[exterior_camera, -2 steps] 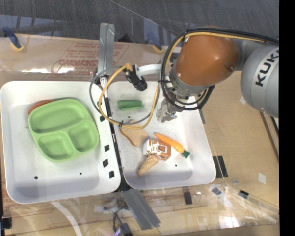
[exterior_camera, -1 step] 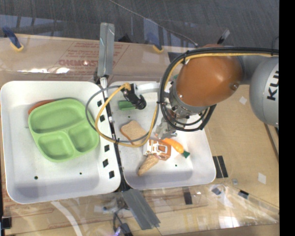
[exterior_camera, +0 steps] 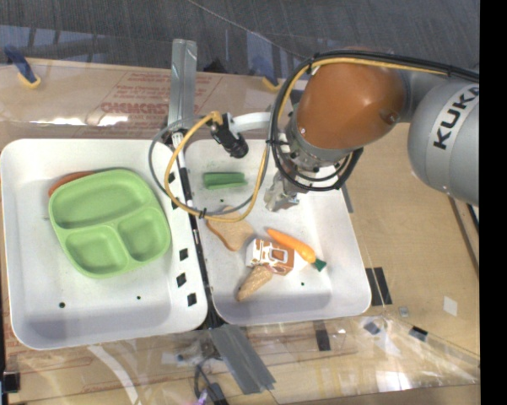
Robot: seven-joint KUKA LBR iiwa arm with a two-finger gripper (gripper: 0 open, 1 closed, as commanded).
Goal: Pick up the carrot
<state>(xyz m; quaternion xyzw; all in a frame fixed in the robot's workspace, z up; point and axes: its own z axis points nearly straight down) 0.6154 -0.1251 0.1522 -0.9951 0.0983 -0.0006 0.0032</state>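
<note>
In the right bin point(exterior_camera: 354, 268), the carrot point(exterior_camera: 293, 245) lies just below the gripper point(exterior_camera: 282, 197); grip unclear.

A glossy orange shell point(exterior_camera: 347, 104) is seen on the arm, with grey painted casing point(exterior_camera: 445, 137) at its 3 o'clock. The 2 white bins point(exterior_camera: 34, 310) look like smooth matt plastic. The green divided tray point(exterior_camera: 110, 222) looks like smooth plastic with a soft sheen. The carrot point(exterior_camera: 293, 245) looks smooth and slightly shiny. Clear crinkled film point(exterior_camera: 405, 344) is laid over the brown board bench point(exterior_camera: 405, 251).
</note>
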